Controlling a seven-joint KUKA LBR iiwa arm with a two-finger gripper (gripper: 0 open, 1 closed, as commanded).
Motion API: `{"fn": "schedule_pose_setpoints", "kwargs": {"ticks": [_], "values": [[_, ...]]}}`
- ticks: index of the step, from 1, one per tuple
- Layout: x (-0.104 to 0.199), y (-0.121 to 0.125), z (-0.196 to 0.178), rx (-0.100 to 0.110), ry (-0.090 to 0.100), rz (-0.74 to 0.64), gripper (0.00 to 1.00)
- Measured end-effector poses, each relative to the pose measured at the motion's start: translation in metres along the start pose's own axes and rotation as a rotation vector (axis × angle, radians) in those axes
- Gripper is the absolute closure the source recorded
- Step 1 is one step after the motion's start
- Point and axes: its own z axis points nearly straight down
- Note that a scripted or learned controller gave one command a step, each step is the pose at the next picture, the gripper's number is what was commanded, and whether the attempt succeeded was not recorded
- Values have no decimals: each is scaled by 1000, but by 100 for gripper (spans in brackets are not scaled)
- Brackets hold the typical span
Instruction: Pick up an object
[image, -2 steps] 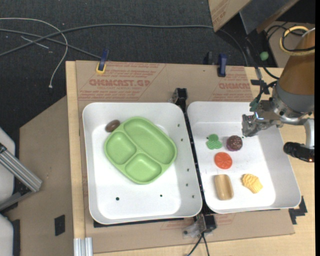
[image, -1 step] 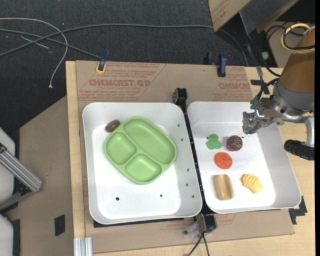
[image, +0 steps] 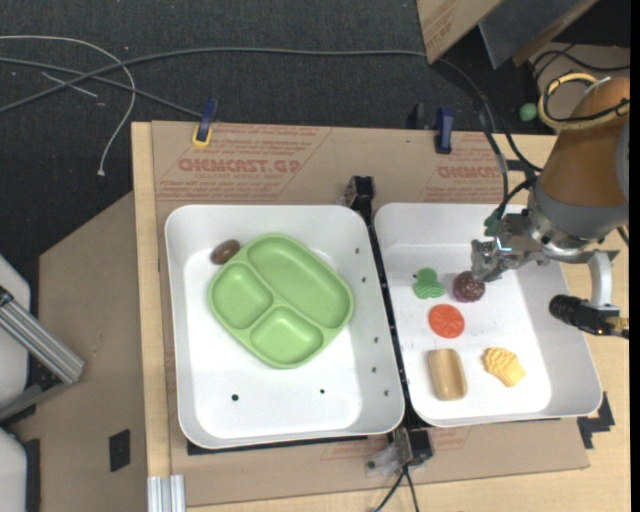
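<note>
Your gripper (image: 487, 262) hangs low in the right bin (image: 570, 395), just above the dark round piece (image: 469, 289), likely lined up to grasp it; whether the jaws are apart or together, you cannot tell.

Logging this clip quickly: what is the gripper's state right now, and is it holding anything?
Gripper: low in the right bin, right beside the dark red piece; open or shut cannot be told, and no grasp is visible.

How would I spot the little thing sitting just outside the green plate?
Look in the left white bin, which holds a green divided plate. At the plate's upper left edge lies a small brown oval lump. It is the lone loose item there, dark against the white.
</note>
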Motion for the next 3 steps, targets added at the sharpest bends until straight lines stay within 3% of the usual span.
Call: {"fn": "schedule_pose_setpoints", "kwargs": {"ticks": [2,3], "values": [[8,6,105,0,0,0,0],[8,7,94,-4,0,1,100]]}}
